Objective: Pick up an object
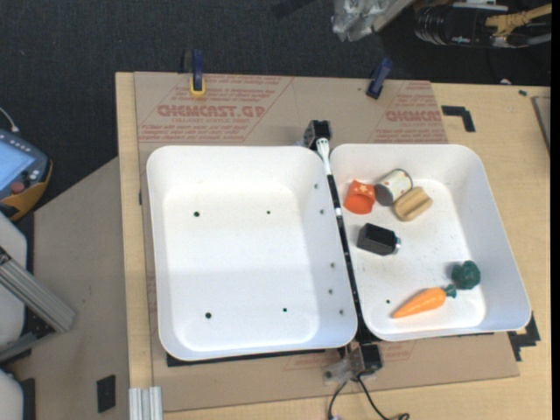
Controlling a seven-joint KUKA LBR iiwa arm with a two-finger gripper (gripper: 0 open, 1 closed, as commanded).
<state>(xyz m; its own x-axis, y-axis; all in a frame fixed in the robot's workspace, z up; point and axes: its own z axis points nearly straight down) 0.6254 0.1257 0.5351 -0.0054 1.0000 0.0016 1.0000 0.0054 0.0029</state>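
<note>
low in the frame, at the bottom edge, a small black clamp [366,360] with a trailing cable sits where the two bins meet. just above it, in the lower right of the right bin [499,234], lies a toy carrot [422,302], orange with a dark green top [465,275] pointing up and right. higher, near the bin's middle, a small black block [378,239] lies tilted. above that, an orange-red cup-like piece [359,197] sits near the divider, with a silver can [394,185] on its side just to its right and a tan cork-like cylinder [413,203] touching or nearly touching the can. the left bin [175,261] shows four small dark dots on its floor.

both bins rest on a brown cardboard sheet [149,129] on the counter, printed in red with "chemcast g.p" at upper left and a partly cut-off repeat at upper right. two blue clamps [196,65] [379,75] grip its far edge.

at the top of the frame the jaws [357,7] hang high above the bins, well apart from every object; whether they are spread or pressed together i cannot tell.
</note>
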